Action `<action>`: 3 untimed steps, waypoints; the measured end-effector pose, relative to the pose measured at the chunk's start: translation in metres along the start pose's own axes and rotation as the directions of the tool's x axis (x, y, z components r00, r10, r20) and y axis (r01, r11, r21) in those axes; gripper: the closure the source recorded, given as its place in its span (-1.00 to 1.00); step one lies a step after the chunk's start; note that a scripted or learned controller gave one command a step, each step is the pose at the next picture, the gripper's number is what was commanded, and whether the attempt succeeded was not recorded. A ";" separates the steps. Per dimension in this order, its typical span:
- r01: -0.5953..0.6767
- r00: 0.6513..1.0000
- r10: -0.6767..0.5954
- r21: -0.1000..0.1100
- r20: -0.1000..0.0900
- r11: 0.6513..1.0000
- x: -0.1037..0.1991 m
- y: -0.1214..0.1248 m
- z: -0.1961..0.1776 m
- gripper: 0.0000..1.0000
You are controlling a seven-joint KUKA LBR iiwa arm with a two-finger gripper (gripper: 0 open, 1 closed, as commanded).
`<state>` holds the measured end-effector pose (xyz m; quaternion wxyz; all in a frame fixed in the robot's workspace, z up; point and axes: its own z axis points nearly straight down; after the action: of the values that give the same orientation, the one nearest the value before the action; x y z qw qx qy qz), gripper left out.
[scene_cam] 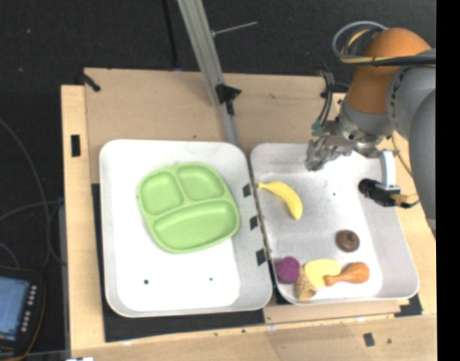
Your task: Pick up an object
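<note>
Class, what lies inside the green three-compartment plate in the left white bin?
The green three-compartment plate shows bare green compartments, with no items lying in them. It covers the left white bin floor beneath.

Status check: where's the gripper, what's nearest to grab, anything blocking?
Gripper over right bin's far edge, nothing between fingers. Banana nearest, lying loose below it. Path to banana unobstructed; other items clustered at near edge.

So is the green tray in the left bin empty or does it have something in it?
Empty. The green tray lies flat in the left bin, and all three of its compartments show bare green.
</note>
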<state>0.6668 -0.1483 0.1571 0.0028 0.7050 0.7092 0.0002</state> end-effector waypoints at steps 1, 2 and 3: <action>-0.003 1.000 0.003 -0.004 -0.002 1.000 0.005 0.001 -0.063 1.00; -0.002 1.000 0.002 -0.001 -0.002 1.000 0.004 0.002 -0.096 1.00; 0.001 1.000 -0.001 0.002 -0.005 1.000 0.057 0.000 -0.106 1.00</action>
<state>0.6662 -0.0910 0.2624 0.0003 0.7047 0.7095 0.0010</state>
